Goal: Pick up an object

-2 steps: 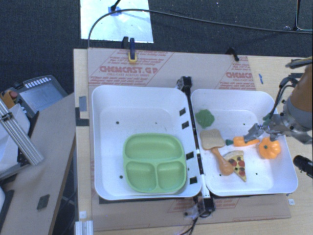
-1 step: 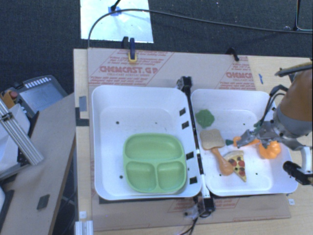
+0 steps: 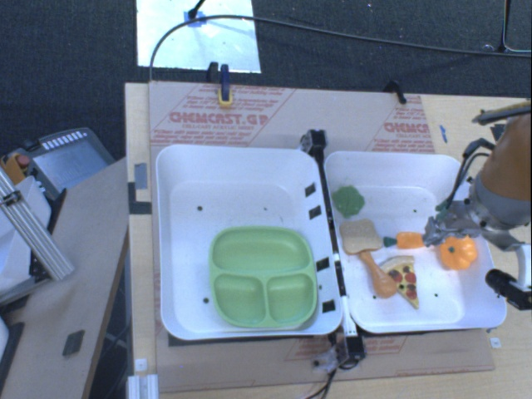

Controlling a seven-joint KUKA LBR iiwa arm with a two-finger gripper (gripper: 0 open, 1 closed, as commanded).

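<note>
The right bin (image 3: 391,169) holds several toy foods. A green leafy piece (image 3: 348,198) lies near its back left, with a tan bread slice (image 3: 360,235) just in front of it. An orange carrot (image 3: 406,240) lies mid-bin, a pizza slice (image 3: 405,278) in front of that, and a tan drumstick-shaped piece (image 3: 379,276) to the left of the pizza. An orange pumpkin-like toy (image 3: 458,254) sits at the right. My gripper (image 3: 435,229) is low in this bin, between the carrot's right end and the orange toy, close to both. Nothing is visibly held.
The left bin (image 3: 191,181) holds a green divided plate (image 3: 264,277) at its front. A black-clipped divider (image 3: 326,223) runs between the bins. My arm (image 3: 503,181) enters over the right bin's right wall. A grey device (image 3: 71,160) and a metal rail (image 3: 33,235) sit at far left.
</note>
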